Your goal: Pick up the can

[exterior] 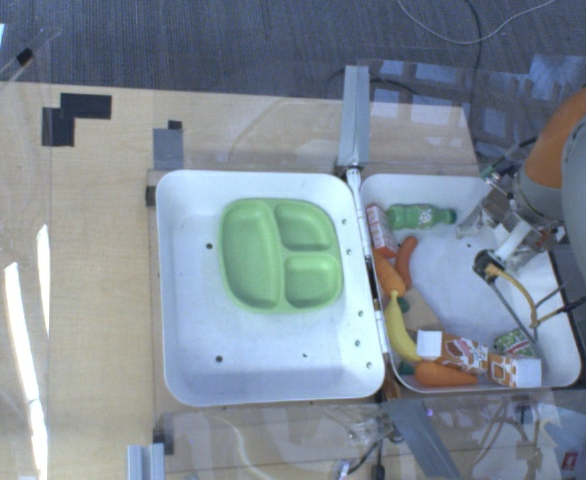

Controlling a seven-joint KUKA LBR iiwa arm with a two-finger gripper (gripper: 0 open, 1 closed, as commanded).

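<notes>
The can [377, 227] lies along the left wall of the right bin [448, 290], with a green bottle [420, 215] just beside its far end and carrots [397, 264] and a banana [402, 330] crowding its near end. My claw [481, 220] hangs past the bottle, apart from the can. I cannot tell how wide it stands.

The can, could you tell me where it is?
Camera view: the can lies in the right bin against its left wall, beside the green bottle.

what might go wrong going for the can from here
The can lies flat against the left wall of the right bin, so a grasp may have little room on that side and slip. The green bottle and an orange carrot lie close by; a slightly off descent might catch one instead.
</notes>
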